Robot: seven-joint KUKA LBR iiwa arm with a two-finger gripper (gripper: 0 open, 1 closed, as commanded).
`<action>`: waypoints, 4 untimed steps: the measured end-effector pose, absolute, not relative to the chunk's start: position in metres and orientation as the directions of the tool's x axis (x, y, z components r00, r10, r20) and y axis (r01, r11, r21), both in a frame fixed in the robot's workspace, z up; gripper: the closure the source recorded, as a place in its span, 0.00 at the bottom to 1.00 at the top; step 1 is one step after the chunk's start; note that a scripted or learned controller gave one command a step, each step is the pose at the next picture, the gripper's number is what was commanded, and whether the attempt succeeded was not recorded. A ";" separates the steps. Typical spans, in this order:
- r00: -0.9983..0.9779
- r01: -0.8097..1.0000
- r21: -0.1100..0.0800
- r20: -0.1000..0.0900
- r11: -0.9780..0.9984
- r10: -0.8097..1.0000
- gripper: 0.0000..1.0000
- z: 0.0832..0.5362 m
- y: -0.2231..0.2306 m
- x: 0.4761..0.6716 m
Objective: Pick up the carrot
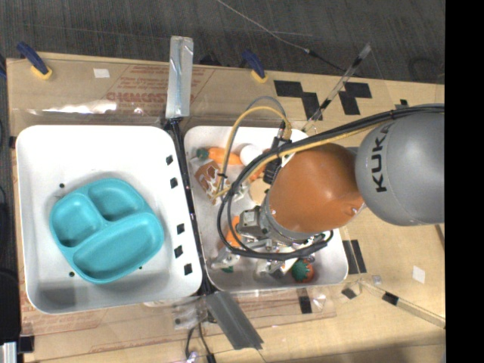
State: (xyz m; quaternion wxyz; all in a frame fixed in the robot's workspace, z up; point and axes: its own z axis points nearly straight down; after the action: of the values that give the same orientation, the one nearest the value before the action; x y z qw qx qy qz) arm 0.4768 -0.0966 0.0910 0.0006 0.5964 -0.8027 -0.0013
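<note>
One gripper (253, 237) hung low in the right bin (336, 267), mostly hidden under the orange band (310, 191) and looped cables (227, 180); how it was set could not be told. The grey arm (401, 172) reached in over the bin's right edge. An orange piece, apparently the carrot (229, 239), lay just beside the gripper toward the bin's left wall. Other small items crowded the far and near edges. In the left bin (38, 150) a teal divided plate (106, 229) sat near the middle.

Grey arm (401, 174), "KUKA" lettering, orange band (314, 189), looping black-yellow cables (242, 127).
</note>
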 end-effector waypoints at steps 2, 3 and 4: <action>0.248 -0.969 0.000 -0.003 -0.248 -0.969 0.00 0.091 -0.098 0.489; 0.618 -0.787 0.000 -0.003 -0.618 -0.787 0.00 0.091 -0.102 0.539; 0.851 -0.525 0.002 -0.006 -0.851 -0.525 0.00 0.090 -0.090 0.496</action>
State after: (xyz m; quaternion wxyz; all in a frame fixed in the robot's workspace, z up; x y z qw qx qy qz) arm 0.4960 -0.0897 0.0902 0.0000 0.9621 -0.2728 -0.0031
